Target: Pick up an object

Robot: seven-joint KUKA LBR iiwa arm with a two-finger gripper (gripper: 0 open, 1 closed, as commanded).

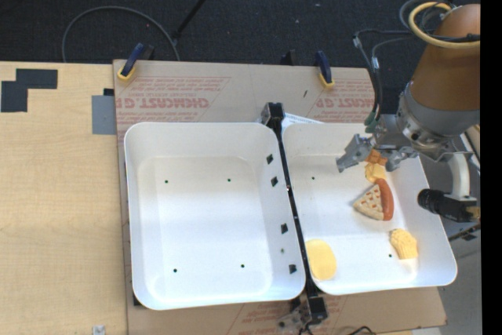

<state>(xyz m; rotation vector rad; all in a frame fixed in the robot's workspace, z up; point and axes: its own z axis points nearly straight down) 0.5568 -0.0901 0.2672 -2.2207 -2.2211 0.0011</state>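
The two-finger gripper (375, 155), whose grip state cannot be told, is hovering in the right white bin (329, 286) just above the tan-and-red pizza-slice toy (376, 201), nothing lifted yet.

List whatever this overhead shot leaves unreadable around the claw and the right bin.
- Claw, camera view: the wrist housing above covers its fingertips, so open or shut cannot be told.
- Orange item under the claw: mostly hidden by the claw; its kind is unclear.
- Pizza slice toy: its upper tip sits close to the claw; contact cannot be judged.
- Arm: cut off by the right edge.
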